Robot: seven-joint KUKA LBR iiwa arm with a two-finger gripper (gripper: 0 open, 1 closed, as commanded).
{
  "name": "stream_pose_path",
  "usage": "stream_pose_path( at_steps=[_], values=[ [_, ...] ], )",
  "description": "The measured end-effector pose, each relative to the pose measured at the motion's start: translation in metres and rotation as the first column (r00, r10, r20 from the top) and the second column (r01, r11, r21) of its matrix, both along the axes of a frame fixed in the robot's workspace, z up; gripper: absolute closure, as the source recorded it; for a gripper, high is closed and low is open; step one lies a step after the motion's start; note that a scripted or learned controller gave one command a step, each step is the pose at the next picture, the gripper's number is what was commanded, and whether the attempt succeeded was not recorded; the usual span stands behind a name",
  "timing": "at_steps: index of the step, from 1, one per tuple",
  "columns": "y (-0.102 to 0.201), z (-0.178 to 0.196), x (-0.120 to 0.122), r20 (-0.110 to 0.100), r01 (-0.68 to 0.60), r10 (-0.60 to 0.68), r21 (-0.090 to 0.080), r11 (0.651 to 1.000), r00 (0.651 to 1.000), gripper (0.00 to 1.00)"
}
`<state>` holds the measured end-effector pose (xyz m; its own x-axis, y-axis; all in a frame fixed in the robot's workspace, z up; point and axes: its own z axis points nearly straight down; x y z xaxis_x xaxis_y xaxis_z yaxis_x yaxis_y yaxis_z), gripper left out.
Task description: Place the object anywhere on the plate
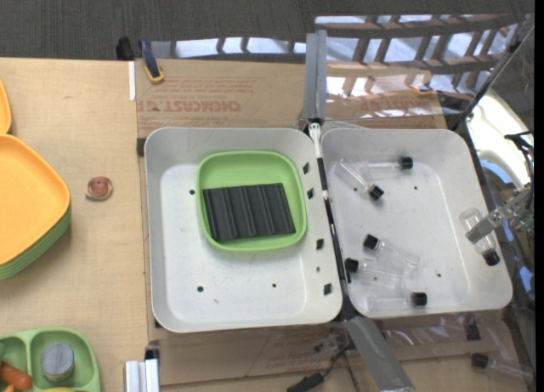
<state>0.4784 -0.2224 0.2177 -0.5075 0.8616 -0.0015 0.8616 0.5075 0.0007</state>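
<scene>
A light green plate [248,163] rests in the back half of the left white bin [229,288]. On the plate lies a dark grey, ribbed rectangular object [252,212]. It is flat and slightly skewed, and covers most of the plate's floor. Nothing touches it or stands over it.
The right bin [442,186] holds several clear vials with black caps, among them one near the back [359,179], one in the middle [384,251] and one against the right wall [478,230]. Orange plates [30,203] and a green tray [47,360] sit on the wooden bench at left.
</scene>
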Motion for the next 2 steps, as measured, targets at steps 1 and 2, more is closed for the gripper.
stream_pose_path(
  at_steps=[1,2],
  values=[
    [0.001,-0.041,-0.001,-0.002,-0.102,0.102,0.001,0.995,0.995,1.00],
    [0.009,0.017,0.001,0.001,-0.302,0.302,-0.001,0.953,0.953,1.00]
  ],
)
